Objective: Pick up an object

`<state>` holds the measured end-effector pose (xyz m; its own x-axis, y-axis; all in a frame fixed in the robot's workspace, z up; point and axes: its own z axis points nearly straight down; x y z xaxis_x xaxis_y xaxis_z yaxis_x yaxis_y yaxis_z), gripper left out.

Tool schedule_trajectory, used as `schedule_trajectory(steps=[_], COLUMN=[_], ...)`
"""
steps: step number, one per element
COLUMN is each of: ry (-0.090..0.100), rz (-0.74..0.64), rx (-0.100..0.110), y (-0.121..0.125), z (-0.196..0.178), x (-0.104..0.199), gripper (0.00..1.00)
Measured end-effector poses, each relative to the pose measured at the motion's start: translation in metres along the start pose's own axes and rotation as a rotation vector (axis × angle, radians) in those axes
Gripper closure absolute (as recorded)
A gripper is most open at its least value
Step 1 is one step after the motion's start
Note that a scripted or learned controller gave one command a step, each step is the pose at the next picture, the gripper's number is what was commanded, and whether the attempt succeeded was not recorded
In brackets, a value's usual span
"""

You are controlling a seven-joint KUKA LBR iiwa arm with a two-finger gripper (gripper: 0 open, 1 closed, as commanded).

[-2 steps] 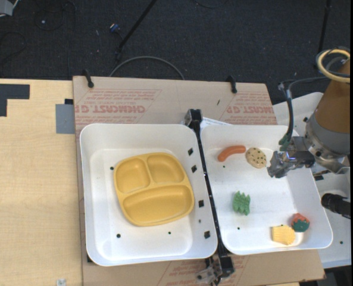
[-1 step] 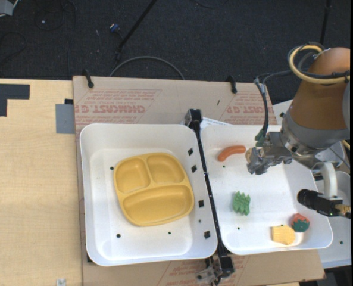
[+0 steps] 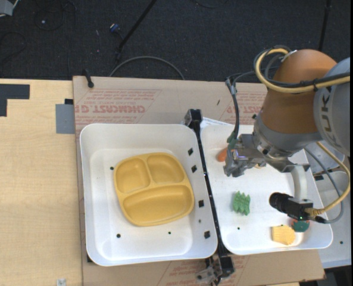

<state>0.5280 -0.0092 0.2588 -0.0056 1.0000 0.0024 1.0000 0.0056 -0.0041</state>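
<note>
Worktop (image 3: 27, 189) of pale wood fills the left of your camera view, marked with a black stepped patch (image 3: 6, 97) and a grey rectangle (image 3: 63, 118). On it lies a sheet of printed cardboard (image 3: 140, 103), and the two white bins sit on that, side by side, with a black bar (image 3: 203, 183) running along the seam between them. Beyond the worktop you see dark carpeted floor (image 3: 164, 28), with thin cables (image 3: 146, 64) looping across it.

Your left bin (image 3: 99, 159) holds a yellow divided plate (image 3: 154, 188), lying flat near its middle.

Your right bin (image 3: 253, 237) holds the loose pieces to pick from. A green ridged piece (image 3: 241, 202) lies near the bin's middle. A yellow block (image 3: 284, 235) sits near the front right corner, with a small teal piece (image 3: 300, 224) just behind it. An orange piece (image 3: 222, 155) lies close to the dividing wall, partly hidden.

The arm (image 3: 292, 100) comes in from the right and bends down over the right bin. The hand (image 3: 236, 167) hangs low, just beside the orange piece and a little behind the green ridged piece. You cannot tell from this angle whether the hand is apart or together, and nothing can be seen held in it.
</note>
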Motion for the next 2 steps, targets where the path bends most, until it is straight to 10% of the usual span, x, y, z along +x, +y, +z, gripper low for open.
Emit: schedule_trajectory(steps=[2], ry=[-0.001], rz=[0.0], rx=[0.003], y=[0.021], z=[0.032], x=[0.099], gripper=[1.0])
